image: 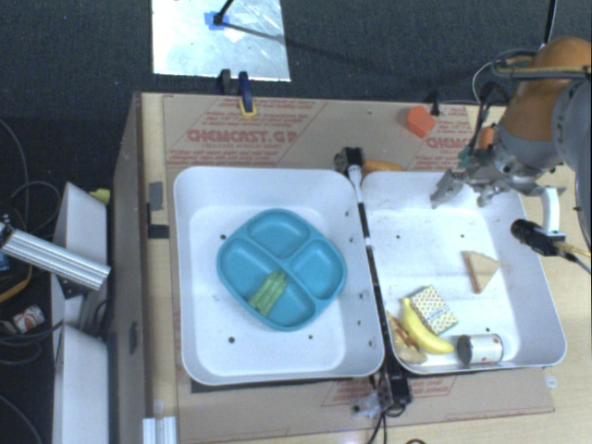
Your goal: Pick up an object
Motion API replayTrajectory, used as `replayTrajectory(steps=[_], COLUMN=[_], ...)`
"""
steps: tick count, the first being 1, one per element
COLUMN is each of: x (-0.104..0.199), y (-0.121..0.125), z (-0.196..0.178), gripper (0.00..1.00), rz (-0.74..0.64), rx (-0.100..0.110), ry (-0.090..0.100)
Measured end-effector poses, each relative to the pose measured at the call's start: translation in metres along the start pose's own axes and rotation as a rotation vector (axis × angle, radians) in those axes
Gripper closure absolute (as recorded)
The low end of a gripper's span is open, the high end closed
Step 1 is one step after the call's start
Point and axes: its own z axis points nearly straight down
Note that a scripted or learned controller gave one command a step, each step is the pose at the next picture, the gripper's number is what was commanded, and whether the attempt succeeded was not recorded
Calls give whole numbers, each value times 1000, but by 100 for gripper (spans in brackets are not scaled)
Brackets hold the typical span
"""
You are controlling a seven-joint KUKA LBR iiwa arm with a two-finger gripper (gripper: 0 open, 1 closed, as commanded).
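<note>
So nearest the camera, along the front edge of the right bin (546, 336), there's a little cluster: a small can (479, 348) lying on its side, a banana (424, 329) just beside it, and a patterned little box (433, 309) touching the banana. A bit further back sits a tan wedge (480, 269), on its own, well apart from the cluster. Over in the left bin (199, 248) there's a blue divided plate (280, 267) with a green piece (267, 292) in one compartment.

Further back still, the gripper (460, 185) hangs over the far end of the right bin. Its fingers look spread apart with nothing between them.

My read: this is the approach stage, nothing picked yet. The wedge looks like the easiest target since it's isolated. Next move would call for swinging toward the near side, lining up over one item, then dropping straight down before closing.
</note>
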Motion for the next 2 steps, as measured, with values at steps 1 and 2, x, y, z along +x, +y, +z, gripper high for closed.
replayTrajectory(steps=[1,2], x=[-32,-41], y=[-39,-68], z=[25,21], gripper=[0,0], rz=[3,4], rx=[-1,-1], ry=[-2,-2])
